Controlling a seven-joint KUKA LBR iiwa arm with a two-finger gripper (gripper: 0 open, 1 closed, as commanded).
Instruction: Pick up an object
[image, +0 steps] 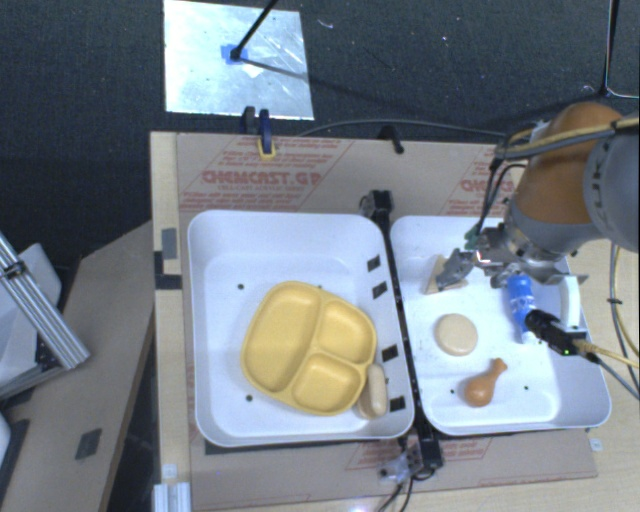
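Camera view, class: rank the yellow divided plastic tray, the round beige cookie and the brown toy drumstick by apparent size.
1. Yellow divided plastic tray, by far largest.
2. Round beige cookie and brown toy drumstick: look alike, too close to rank.

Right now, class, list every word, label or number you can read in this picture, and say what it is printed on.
"CHEMCAST GP": red print, repeated across the brown protective sheet under the bins; sharpest behind the left bin.
Same red print behind the right bin: too blurred and hidden to read.
Blue bottle in the right bin: no label legible.
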